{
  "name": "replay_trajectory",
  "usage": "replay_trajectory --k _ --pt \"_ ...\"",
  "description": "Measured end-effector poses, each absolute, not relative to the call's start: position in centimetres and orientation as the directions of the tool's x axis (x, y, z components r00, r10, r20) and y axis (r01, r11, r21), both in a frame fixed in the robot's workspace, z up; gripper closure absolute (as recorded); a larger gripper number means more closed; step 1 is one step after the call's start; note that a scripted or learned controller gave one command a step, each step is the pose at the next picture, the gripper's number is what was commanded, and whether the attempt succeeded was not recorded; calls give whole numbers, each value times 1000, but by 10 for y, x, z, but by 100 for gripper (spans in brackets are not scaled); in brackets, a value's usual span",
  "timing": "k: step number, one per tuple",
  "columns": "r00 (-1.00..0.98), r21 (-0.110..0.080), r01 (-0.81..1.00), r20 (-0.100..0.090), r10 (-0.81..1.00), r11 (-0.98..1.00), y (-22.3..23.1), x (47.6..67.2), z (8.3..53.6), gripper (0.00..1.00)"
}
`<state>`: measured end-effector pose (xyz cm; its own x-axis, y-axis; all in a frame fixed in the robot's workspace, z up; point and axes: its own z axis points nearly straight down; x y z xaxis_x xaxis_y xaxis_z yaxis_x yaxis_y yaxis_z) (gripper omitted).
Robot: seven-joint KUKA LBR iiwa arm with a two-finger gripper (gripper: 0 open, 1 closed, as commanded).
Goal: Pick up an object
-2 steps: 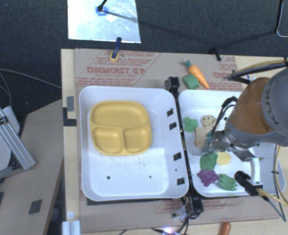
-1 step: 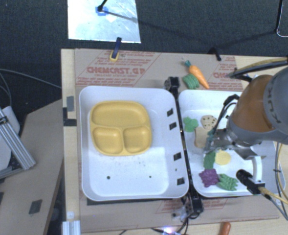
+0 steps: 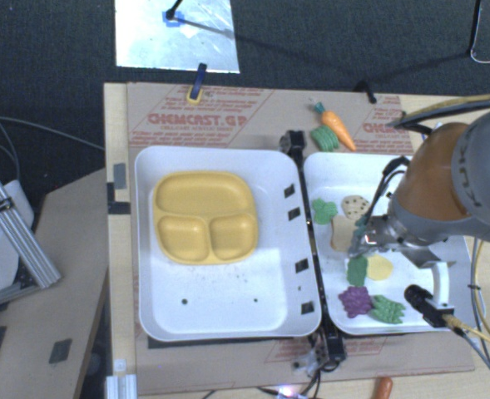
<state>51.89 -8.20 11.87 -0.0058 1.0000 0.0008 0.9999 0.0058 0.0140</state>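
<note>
In the camera view, two shallow white bins were seen side by side on the table (image 3: 253,110), whose top was covered by printed cardboard. The left bin (image 3: 220,306) held a yellow divided tray (image 3: 205,216) in its upper half. The right bin (image 3: 332,169) held a cluster of small toy foods: a green leafy piece (image 3: 324,211) near the upper left, a speckled cookie (image 3: 355,205) just beside it, a pale beige piece (image 3: 339,234) below these, a yellow round piece (image 3: 380,268), a green piece (image 3: 358,270) touching it on the left, a purple grape bunch (image 3: 355,301) near the lower rim, and another green leafy piece (image 3: 388,309) just beside the grapes. A toy carrot (image 3: 338,126) with a green top lay on the cardboard above the right bin, outside it.

The grey arm with its orange band (image 3: 432,181) was reached in from the right over the right bin. The jaws (image 3: 363,241) were lowered among the toy foods, close to the beige and green pieces; whether they were apart or together could not be told, and nothing was seen clamped between them.
</note>
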Motion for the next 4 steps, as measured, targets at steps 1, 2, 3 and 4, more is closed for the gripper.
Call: replay_trajectory --k 1,2,3,4 --pt "-11 6 1000 2 1000 11 -16 512 188 100" --pt "-10 4 1000 2 1000 10 26 487 227 100" --pt "-12 12 1000 4 1000 12 75 488 330 100" --pt "-4 9 1000 1 1000 4 51 487 394 100"
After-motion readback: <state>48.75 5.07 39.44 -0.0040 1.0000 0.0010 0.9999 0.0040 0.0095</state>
